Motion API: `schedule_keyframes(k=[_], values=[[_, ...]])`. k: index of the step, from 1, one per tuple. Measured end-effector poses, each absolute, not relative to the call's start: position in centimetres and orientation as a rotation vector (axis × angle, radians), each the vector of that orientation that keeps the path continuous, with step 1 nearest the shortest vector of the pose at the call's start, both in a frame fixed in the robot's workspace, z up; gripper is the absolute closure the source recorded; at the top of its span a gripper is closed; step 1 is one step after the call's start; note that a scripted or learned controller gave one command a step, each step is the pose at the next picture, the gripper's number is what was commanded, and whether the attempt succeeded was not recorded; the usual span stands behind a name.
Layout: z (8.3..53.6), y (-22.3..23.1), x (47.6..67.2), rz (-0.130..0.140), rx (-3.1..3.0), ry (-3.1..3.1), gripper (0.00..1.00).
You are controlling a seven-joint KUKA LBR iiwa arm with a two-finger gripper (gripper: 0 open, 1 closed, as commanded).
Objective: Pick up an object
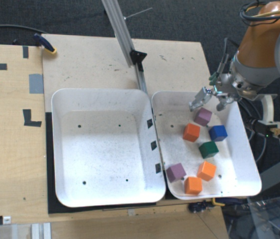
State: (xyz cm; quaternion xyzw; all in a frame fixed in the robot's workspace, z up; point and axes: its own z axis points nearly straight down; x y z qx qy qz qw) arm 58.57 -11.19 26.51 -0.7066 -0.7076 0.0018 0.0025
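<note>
Blocks crowd the right bin just below the pincer, which we see hanging over that bin's upper part with its fingers spread and nothing between them. Nearest, just beneath it, sits a purple block, tilted so its corners point up and down the bin; no long axis shows. Beyond it lie an orange block, a blue block and a green block. Farther off we see a second purple block and two orange blocks. Left of the pincer sits the left bin on the counter.
</note>
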Motion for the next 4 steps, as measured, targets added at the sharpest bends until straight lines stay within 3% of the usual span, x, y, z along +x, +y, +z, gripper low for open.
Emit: schedule_keyframes(k=[1, 3, 4], values=[[26.8, -11.2, 58.6, 0.001, -2.218, -2.223, 0.00], [15.0, -10.8, 57.9, 0.009, -2.217, -2.218, 0.00], [11.8, -11.0, 58.3, -0.009, -2.230, -2.231, 0.00]])
